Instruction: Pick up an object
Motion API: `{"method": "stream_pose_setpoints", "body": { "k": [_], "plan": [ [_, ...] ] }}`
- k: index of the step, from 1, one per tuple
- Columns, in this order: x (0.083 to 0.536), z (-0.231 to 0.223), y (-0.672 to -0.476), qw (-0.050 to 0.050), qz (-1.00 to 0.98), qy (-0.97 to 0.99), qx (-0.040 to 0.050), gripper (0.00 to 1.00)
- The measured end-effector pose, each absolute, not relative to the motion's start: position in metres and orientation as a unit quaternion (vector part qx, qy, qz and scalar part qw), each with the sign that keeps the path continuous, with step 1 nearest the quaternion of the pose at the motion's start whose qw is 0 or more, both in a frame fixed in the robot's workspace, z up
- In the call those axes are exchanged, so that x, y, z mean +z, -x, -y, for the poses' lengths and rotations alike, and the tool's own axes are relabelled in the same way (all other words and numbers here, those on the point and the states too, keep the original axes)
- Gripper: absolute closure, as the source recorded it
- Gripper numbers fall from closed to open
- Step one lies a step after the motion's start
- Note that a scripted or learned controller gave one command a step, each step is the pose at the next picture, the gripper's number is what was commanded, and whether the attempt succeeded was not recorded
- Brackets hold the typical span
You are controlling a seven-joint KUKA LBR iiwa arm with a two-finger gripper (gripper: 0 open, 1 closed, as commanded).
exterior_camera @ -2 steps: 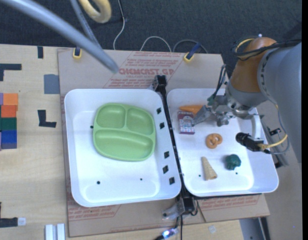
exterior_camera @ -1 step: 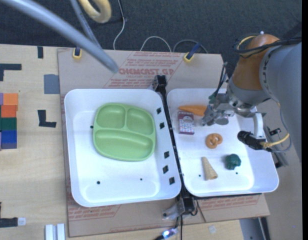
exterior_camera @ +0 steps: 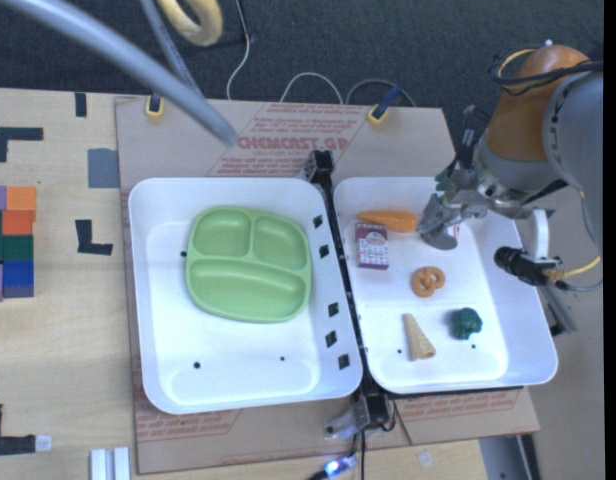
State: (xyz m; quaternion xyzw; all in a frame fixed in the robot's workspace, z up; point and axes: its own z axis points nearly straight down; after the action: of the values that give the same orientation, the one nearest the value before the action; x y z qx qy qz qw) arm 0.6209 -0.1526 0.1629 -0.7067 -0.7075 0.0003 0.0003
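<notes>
- Camera view: the grey arm (exterior_camera: 563,118) with its orange band reaches in from the right, and the gripper (exterior_camera: 440,226) hangs low over the upper part of the right bin (exterior_camera: 528,363)
- The fingers cannot be made out well enough to tell whether they stand wide or narrow; nothing is seen held between them
- An orange carrot (exterior_camera: 388,221) lies in the right bin's upper part, its right end just beside the gripper; whether the two touch cannot be told
- A small red-and-white packet (exterior_camera: 372,246) lies just below the carrot, near the divider between the bins
- A brown pretzel (exterior_camera: 427,281) sits near the middle of the right bin, below the gripper and apart from it
- A tan ice-cream cone (exterior_camera: 419,337) lies lower in the bin, its point toward the top
- A dark green broccoli piece (exterior_camera: 465,323) sits to the right of the cone, near it but apart
- The left bin (exterior_camera: 158,368) holds a light green divided plate (exterior_camera: 250,265), lying flat in the bin's upper half
- Both bins sit on a brown board (exterior_camera: 288,138) on the desk (exterior_camera: 58,368)
- Coloured blocks (exterior_camera: 10,240) stand at the desk's left edge, well apart from the bins
</notes>
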Motion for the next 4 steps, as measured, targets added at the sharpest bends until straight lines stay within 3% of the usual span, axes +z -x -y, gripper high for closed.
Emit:
{"method": "stream_pose_setpoints", "body": {
  "k": [1,4],
  "plan": [
    [0.206,0.152,-0.621,0.000,0.708,0.706,0.0001,1.00],
    [0.204,-0.004,-0.637,0.002,0.709,0.705,0.0018,1.00]
  ]
}}
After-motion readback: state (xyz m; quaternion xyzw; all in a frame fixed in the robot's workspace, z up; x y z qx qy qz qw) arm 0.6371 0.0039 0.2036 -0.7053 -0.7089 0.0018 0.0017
